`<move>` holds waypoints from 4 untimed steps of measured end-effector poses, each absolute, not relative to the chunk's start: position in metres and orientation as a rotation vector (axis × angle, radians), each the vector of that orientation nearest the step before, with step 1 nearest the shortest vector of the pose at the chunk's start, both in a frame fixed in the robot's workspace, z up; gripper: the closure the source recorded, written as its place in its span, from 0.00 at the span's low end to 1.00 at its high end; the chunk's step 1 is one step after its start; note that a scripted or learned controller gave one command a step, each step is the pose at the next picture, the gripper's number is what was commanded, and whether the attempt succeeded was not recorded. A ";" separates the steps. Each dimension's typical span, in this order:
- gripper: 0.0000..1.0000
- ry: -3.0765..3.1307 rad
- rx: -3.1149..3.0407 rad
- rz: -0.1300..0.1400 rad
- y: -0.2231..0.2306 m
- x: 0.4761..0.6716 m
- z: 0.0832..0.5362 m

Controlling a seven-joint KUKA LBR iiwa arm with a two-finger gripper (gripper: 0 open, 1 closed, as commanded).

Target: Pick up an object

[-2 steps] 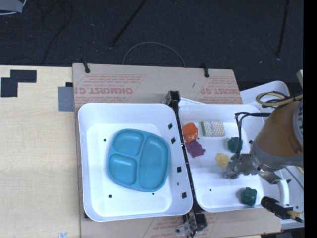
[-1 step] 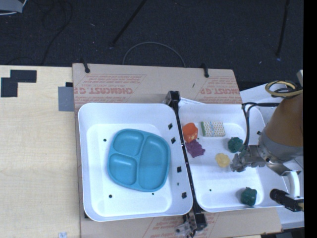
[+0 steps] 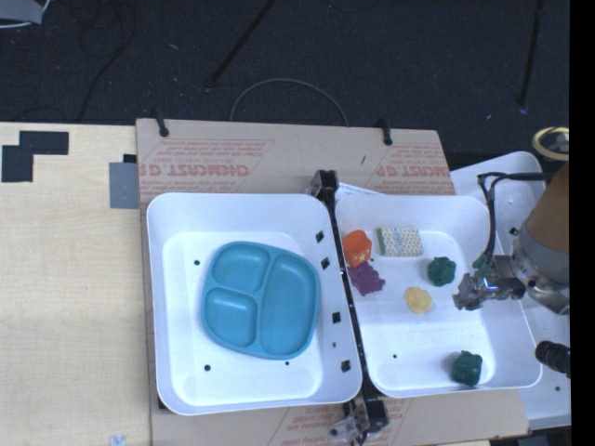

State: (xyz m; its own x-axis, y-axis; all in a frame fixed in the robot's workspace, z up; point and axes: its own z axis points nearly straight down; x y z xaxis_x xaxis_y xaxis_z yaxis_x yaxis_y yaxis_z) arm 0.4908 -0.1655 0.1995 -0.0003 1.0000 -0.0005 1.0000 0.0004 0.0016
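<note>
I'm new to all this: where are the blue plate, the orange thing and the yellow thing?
blue plate [image 3: 260, 297]: camera view, on its central divider.
orange thing [image 3: 357, 246]: camera view, on its middle.
yellow thing [image 3: 418, 299]: camera view, on its middle.

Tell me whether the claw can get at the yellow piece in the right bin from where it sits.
Probably yes. The claw sits just right of the yellow piece, with bare bin floor between them; the green piece lies slightly above that path.

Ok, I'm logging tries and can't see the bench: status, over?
Gripper low at right bin's right edge, nothing seen held. Nearest: dark green piece, then yellow piece. Blue tray in left bin. Nothing blocking.
</note>
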 end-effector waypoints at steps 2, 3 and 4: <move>1.00 2.227 2.219 0.000 -0.125 0.508 0.227; 1.00 2.228 2.219 0.000 -0.083 0.522 0.229; 1.00 2.230 2.220 -0.002 -0.030 0.523 0.226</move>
State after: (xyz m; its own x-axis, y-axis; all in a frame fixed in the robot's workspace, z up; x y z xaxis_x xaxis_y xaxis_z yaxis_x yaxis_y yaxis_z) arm 0.5225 -0.0298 0.2262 -0.0044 1.0000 0.0026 1.0000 0.0044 -0.0042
